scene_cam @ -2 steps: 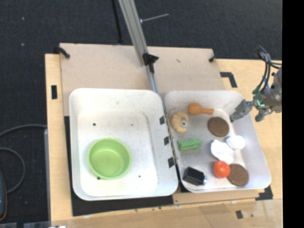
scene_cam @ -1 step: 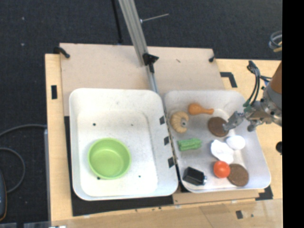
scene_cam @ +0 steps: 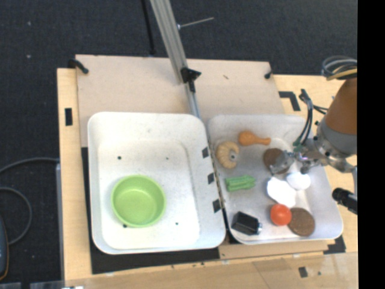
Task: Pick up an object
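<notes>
The right bin (scene_cam: 255, 123) holds several small objects. A tan ridged lump (scene_cam: 227, 153) and an orange gourd shape (scene_cam: 252, 139) lie at its back. A brown-grey round piece (scene_cam: 274, 158) sits beside my gripper (scene_cam: 300, 163), which hangs low over the bin's right side. Just under the gripper is a small white ball (scene_cam: 298, 181), next to a flat white piece (scene_cam: 280, 191). A green block (scene_cam: 240, 183), a black block (scene_cam: 245, 223), a red ball (scene_cam: 280, 214) and a brown disc (scene_cam: 301, 221) lie toward the front.
The left bin (scene_cam: 108, 131) holds a green bowl (scene_cam: 138, 200) near its front left. A metal pole (scene_cam: 171, 35) slants up from between the bins at the back. The arm (scene_cam: 343, 116) comes in over the right bin's right rim.
</notes>
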{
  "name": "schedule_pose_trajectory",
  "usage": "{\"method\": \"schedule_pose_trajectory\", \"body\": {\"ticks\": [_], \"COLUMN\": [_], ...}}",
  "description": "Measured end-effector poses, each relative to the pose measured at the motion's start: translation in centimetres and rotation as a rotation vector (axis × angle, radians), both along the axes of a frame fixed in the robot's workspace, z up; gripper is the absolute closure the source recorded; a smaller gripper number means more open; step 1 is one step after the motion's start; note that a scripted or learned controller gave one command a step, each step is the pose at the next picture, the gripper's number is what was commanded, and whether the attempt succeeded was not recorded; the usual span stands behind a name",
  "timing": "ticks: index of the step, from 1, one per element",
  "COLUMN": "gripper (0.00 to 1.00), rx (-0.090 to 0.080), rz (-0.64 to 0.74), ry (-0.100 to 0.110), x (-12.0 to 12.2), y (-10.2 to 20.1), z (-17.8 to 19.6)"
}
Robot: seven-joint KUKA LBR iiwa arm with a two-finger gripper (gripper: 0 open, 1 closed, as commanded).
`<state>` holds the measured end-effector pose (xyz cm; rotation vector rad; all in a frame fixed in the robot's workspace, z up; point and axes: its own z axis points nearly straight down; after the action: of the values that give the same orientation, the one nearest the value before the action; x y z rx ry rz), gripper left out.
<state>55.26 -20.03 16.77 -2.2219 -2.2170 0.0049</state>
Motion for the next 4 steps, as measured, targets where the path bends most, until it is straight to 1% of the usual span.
{"method": "schedule_pose_trajectory", "body": {"ticks": [1, 2, 3, 4], "gripper": [0.0, 1.0, 1.0, 1.0], "rx": [0.007, 0.007, -0.002, -0.003], "rz": [0.005, 0.002, 0.003, 0.005], "ry": [-0.006, -0.008, -0.006, -0.012], "x": [0.0, 0.0, 0.0, 0.2], "y": [0.1, 0.1, -0.9, -1.1], "z": [-4.0, -2.8, 2.8, 8.3]}}
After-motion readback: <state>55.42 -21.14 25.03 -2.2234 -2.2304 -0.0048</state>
